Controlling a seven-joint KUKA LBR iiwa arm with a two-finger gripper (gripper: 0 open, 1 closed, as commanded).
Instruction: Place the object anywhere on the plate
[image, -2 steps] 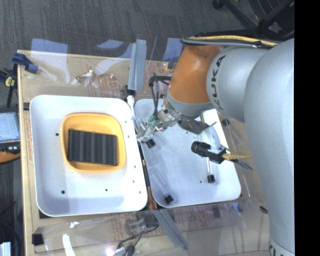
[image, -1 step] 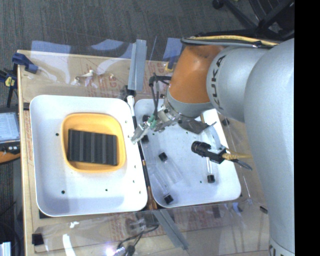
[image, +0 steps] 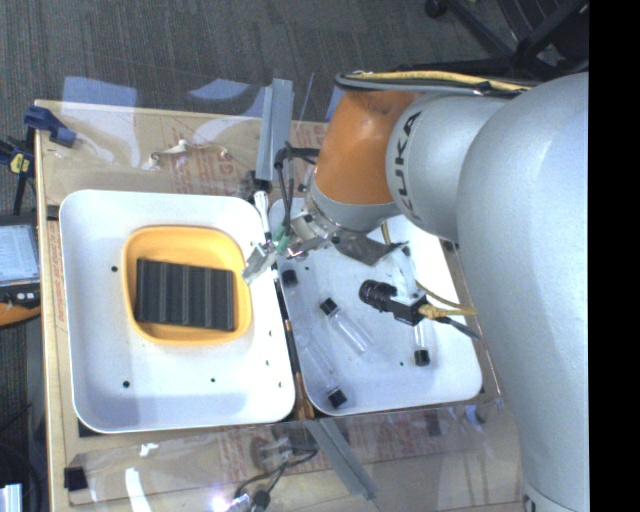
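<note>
Several small bits are lying in the right bin, and I honestly can't say which one is "the object". The best candidate is a clear tube with a dark cap, lying flat just to the right of the jaws and a bit nearer the camera. A small black cube sits further out the same way, and a short capped piece is well off to the right. My guess is they're all light, hard and slick. The tube would probably roll, so I'd pinch it across the middle rather than at the cap.

I can't tell whether the jaws are released or clenched; that spot is too cluttered to read, and I see nothing clearly held.

The yellow plate is right beside the jaws on their left, in the left bin. A dark ridged insert takes up most of its middle, so something round could settle in a groove.

Both bins sit on a wooden table with plastic sheeting and tape. Grey carpet lies beyond it. The big grey arm looms over the right side.
</note>
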